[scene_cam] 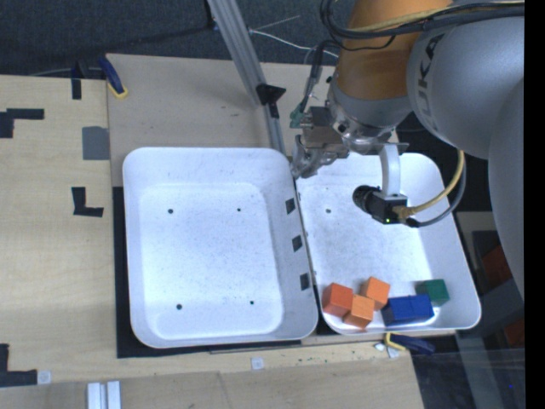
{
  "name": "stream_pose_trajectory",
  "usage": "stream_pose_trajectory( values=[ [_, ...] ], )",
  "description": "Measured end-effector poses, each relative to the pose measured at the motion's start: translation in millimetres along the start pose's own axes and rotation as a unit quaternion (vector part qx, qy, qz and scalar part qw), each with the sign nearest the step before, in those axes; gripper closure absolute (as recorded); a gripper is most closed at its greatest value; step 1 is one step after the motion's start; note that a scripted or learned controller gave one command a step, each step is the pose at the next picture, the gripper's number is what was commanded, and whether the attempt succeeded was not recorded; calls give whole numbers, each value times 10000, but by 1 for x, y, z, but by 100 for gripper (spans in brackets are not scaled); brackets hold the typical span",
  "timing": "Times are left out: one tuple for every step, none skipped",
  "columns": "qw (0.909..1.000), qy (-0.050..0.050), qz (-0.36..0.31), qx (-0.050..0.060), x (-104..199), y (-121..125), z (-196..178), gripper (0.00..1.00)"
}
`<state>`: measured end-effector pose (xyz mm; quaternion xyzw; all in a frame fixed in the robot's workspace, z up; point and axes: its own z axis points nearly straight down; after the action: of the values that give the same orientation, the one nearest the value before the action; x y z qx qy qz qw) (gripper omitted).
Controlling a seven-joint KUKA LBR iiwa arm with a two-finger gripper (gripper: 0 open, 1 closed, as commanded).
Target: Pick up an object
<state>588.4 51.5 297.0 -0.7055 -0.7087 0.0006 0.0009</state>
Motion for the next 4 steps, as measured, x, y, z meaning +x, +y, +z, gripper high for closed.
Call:
stream_pose_trajectory(
  values=[
    [10000,-1,-8,11,0,0,-9,100],
    [10000,5,-8,-10,42,-8,-25,100],
    [10000,-7,10,-3,39,-8,-24,0],
    [10000,-12,45,1,-22,-42,-33,0]
  ],
)
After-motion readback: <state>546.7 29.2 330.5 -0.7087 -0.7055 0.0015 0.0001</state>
